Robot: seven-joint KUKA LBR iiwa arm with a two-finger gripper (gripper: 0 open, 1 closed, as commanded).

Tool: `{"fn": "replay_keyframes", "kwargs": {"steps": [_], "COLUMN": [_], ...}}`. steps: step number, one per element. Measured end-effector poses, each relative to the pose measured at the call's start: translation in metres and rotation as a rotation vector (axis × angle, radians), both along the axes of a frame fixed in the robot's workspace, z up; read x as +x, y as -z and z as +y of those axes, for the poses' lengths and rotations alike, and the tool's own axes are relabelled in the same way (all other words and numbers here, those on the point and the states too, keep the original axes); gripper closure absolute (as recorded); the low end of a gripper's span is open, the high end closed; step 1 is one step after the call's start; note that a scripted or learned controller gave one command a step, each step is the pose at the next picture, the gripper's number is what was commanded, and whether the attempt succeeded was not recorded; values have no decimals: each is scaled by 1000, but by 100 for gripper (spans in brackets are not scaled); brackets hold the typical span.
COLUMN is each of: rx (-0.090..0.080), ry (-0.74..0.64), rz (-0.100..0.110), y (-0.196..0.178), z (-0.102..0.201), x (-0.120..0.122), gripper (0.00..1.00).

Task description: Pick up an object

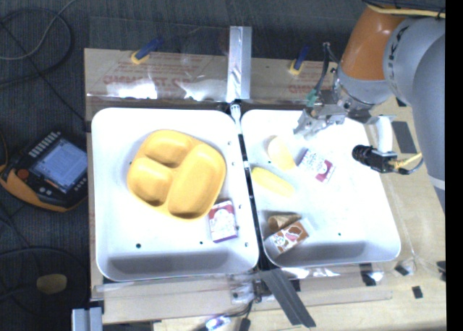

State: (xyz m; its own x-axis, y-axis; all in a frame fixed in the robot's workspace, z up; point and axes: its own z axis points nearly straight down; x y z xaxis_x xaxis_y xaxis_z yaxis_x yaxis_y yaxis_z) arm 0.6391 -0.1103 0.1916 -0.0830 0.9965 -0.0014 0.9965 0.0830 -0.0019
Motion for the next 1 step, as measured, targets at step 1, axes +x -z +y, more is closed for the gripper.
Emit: {"fn": "replay_keyframes", "kwargs": {"steps": [1], "rx": [-3], "ry": [-85], "rz": [-1], "y": [-43], "z": [5], "x": [19], "gripper": [100]}}
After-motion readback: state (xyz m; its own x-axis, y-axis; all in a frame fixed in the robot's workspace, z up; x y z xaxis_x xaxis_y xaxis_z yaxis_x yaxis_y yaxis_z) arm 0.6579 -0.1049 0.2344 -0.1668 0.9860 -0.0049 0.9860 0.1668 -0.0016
